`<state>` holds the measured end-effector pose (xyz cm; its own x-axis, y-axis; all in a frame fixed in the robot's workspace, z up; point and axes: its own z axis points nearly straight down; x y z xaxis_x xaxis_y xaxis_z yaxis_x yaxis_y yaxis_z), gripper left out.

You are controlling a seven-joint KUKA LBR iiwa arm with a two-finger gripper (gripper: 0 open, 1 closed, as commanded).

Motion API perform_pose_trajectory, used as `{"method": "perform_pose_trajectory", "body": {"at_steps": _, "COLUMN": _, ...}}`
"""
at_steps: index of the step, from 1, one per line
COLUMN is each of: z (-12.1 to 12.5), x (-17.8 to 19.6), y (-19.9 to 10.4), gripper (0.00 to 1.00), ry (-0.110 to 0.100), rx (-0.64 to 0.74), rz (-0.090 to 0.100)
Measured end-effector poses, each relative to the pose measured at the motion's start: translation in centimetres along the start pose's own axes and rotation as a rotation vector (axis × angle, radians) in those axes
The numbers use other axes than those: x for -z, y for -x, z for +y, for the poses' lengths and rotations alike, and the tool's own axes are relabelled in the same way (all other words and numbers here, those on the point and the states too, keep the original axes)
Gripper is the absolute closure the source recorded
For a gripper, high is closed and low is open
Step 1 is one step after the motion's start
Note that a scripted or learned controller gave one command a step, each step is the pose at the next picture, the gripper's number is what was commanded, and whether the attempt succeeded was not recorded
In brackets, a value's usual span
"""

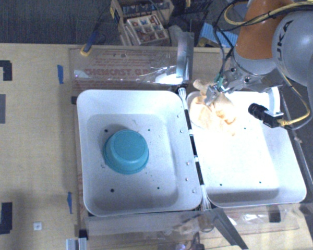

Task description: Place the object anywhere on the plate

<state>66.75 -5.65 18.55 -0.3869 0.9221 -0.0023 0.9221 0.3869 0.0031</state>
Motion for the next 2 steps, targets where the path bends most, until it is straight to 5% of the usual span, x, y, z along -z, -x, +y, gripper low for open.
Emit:
{"method": "perform_pose_trajectory", "body": {"at_steps": 1, "z": 0.1, "x": 4.0, "y": 0.1, "gripper": 1.0, "ry": 0.001, "rx": 0.0, "rz": -0.001}}
{"method": "perform_pose_trajectory", "body": {"at_steps": 2, "z": 0.6, "x": 3.7, "y": -5.4, "gripper": 1.0, "ry": -0.002, "rx": 0.4, "rz": 0.002}}
